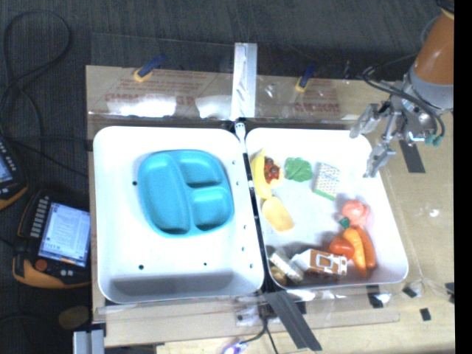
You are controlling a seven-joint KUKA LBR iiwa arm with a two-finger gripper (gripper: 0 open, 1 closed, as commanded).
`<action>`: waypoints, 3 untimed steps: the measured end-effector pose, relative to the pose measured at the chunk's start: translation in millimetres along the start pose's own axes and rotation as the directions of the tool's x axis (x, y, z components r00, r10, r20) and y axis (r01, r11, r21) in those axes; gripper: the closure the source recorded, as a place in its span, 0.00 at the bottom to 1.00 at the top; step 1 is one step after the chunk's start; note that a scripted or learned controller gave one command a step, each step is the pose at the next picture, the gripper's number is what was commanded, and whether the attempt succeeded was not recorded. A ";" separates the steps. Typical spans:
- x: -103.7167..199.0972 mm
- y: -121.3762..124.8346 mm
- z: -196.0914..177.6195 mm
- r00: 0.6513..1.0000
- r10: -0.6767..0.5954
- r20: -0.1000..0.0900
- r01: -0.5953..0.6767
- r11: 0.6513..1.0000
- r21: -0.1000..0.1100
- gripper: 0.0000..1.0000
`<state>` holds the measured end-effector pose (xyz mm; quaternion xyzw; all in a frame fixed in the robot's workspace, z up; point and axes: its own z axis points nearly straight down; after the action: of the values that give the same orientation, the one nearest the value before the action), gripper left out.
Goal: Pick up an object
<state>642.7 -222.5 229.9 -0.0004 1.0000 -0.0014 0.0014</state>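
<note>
- The hand (378, 147) sits at the upper right of the frame, over the top right corner of the right bin (394, 231). Its two fingers are spread apart and point down-left, and there is nothing between them. It looks parked at the bin's edge, not yet committed to any item.
- The arm (436, 54) comes in from the right edge of the frame, with its orange band above the wrist. The reach is therefore short to anything on the bin's right side.
- Closest to the hand is a small pale speckled block (326, 179) just below and left of it. It lies apart from its neighbours, so I judge it the easiest target.
- Beside that block, further left, is a green leafy piece (298, 169). A banana (257, 177) and a small dark red item lie against the bin's left wall.
- A pinkish round piece (355, 211) sits above an orange carrot-like toy (357, 245) in the lower right of the bin. They touch, which would crowd the fingers.
- A yellow chip-shaped piece (278, 214) lies near the middle. A brown and white carton (322, 262) lies along the bottom edge.
- The left bin (118, 257) holds a blue divided tray (186, 190), probably where picked things are meant to go.
- Both bins rest on the worktop (428, 220).
</note>
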 end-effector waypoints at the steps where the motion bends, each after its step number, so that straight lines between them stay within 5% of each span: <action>1: 15.9 1.2 29.5 0.996 0.087 0.001 -0.087 0.996 -0.002 0.00; 2: -14.8 -0.6 45.3 0.888 0.459 0.000 -0.459 0.888 0.001 0.00; 3: 60.5 0.4 140.2 0.702 0.713 0.005 -0.713 0.702 -0.004 0.00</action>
<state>582.6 -222.6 89.5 0.3858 0.9226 0.0002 0.0050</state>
